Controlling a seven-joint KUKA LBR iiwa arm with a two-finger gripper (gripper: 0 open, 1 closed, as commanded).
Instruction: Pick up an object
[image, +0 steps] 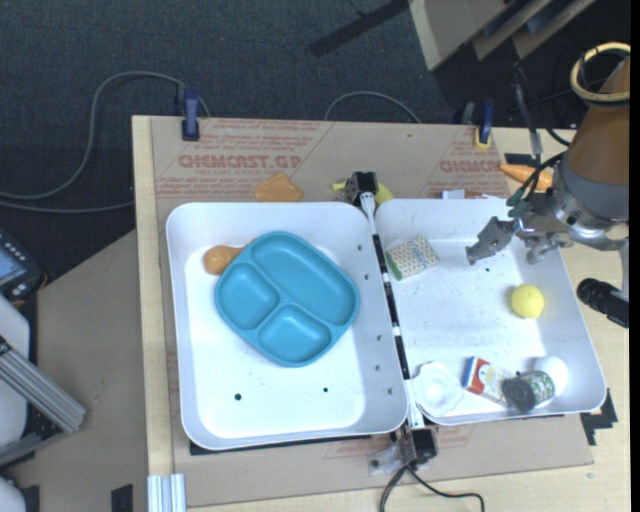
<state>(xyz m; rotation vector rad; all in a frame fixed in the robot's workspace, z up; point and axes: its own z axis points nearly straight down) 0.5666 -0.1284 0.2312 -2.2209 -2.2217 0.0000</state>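
Note:
My gripper (513, 244) hangs over the back of the right bin (450, 325), open, with nothing between its fingers. Below it and a little to the right lies a yellow ball (527, 301). A green-checked packet (412, 256) lies to the gripper's left, near the divider. Along the bin's front edge sit a white round lid (436, 386), a red, white and blue packet (481, 378) and a dark can (527, 390). In the left bin (290, 405) rests a blue divided plate (287, 297), with an orange object (217, 259) partly tucked under its left edge.
Behind the bins, on the bench board, lie an orange lump (277, 187) and a small yellow-and-black item (361, 186). Blue clamps (190, 113) hold the board's back edge. The arm's orange band (606, 140) rises at the right.

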